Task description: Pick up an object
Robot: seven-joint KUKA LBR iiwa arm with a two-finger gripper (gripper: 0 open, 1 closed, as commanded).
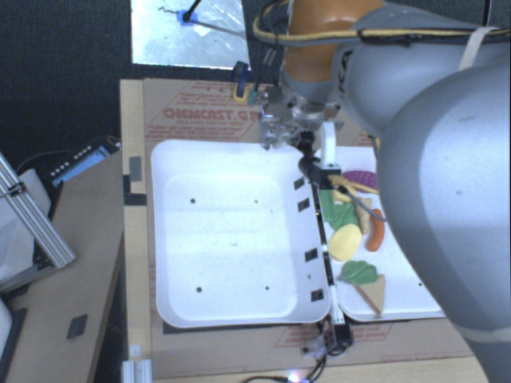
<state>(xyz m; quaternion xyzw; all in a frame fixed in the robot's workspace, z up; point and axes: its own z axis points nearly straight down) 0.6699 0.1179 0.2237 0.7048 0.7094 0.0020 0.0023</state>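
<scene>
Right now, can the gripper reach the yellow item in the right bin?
Probably yes. The yellow item lies uncovered in the right bin, with nothing on top; the gripper hovers nearby at the far rim.

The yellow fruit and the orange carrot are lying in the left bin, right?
Not quite. The camera view shows the yellow fruit and the orange carrot lying in the right bin, not the left bin.

The bench (88, 238) bears a brown sheet (200, 112) under 2 white bins (231, 238).
</scene>
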